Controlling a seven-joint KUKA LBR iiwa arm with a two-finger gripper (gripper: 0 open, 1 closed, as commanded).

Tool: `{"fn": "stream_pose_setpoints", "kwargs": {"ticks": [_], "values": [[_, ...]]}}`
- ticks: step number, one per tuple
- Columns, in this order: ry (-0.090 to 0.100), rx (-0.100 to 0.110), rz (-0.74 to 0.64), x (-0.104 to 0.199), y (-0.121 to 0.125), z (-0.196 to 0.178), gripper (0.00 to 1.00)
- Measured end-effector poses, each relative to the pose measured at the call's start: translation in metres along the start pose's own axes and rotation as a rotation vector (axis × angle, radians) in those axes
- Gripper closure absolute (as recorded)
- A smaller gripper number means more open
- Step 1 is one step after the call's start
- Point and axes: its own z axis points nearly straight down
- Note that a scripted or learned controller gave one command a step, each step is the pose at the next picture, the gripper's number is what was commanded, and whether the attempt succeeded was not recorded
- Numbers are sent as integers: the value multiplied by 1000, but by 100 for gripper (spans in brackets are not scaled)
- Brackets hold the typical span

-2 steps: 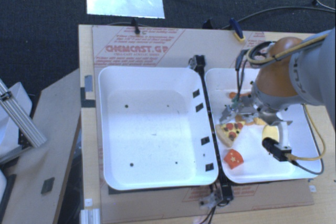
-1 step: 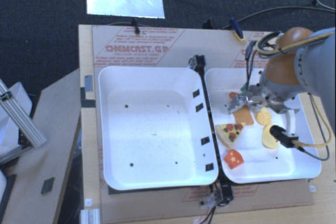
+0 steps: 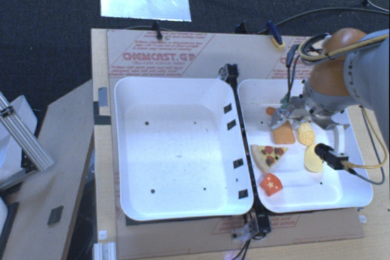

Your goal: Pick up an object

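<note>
Jaws [image 3: 291, 111] hang over a tan cracker [image 3: 283, 134] in the right bin [image 3: 353, 192]; their spread cannot be told. Pizza slice [image 3: 268, 156], red piece [image 3: 271, 184] lie nearby.

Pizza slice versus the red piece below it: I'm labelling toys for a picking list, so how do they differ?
The pizza slice is a pale tan wedge with red spots; the red piece is solid red and blocky. The pizza slice looks larger and flatter; the red piece is smaller and chunkier. The pizza slice lies nearer the claw. Both rest in the right bin, near its left wall.
</note>
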Motion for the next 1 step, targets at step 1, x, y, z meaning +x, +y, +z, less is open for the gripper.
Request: {"fn": "stream_pose_setpoints", "kwargs": {"ticks": [1], "values": [[4, -9, -14, 92, 43, -95, 100]]}}
